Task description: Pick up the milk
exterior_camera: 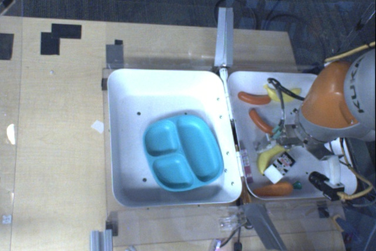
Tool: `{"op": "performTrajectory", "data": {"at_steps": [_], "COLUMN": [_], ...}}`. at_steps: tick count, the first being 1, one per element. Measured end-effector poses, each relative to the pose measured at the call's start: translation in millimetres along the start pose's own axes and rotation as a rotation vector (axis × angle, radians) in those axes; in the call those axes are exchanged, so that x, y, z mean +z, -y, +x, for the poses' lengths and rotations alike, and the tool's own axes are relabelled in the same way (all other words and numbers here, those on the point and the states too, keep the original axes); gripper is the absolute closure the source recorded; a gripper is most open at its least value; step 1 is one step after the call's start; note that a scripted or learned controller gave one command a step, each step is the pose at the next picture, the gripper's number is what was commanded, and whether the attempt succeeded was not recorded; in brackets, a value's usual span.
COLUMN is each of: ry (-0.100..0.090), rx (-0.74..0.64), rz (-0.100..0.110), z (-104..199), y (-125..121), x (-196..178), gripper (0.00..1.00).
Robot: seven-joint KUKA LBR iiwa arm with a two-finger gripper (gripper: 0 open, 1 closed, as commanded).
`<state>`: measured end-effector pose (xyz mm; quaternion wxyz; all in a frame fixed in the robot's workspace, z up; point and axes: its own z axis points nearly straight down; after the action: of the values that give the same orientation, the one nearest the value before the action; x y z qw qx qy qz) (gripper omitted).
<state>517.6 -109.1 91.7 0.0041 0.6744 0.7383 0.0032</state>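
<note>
The milk (278, 166) is a small white carton with a dark side. It lies in the right bin (305, 76), near the front. A yellow banana (268, 155) touches it on the left. An orange hot dog (272, 189) lies just in front of it. Two more hot dogs (254, 97) lie farther back, and another bit of yellow sits near the back wall.

My gripper (281, 137) hangs just behind the milk, very near it, low in the bin. I cannot tell how it is set, because my own wrist and wires hide that part. I do not see the milk held.

So I think I am at the reaching step. The grab is not done yet.

Next I think I must come down right over the milk, not over the banana. The two are so close that I could pinch the wrong one, or push the milk away. Then I must squeeze and lift straight up.

The left bin (123, 126) holds a blue tray (183, 151). I do not need it.
</note>
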Motion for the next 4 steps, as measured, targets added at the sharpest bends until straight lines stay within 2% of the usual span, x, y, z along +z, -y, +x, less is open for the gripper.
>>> {"op": "performTrajectory", "data": {"at_steps": [1, 2, 3, 4], "ry": [-0.001, 0.001, -0.001, -0.001], "rx": [-0.155, -0.248, 0.001, 0.322], "rz": [0.003, 0.002, 0.008, 0.007], "z": [10, -24, -41, 1], "y": [-55, -68, -49, 29], "x": [-138, -212, -34, -84], "gripper": [0.0, 0.0, 0.0, 0.0]}}
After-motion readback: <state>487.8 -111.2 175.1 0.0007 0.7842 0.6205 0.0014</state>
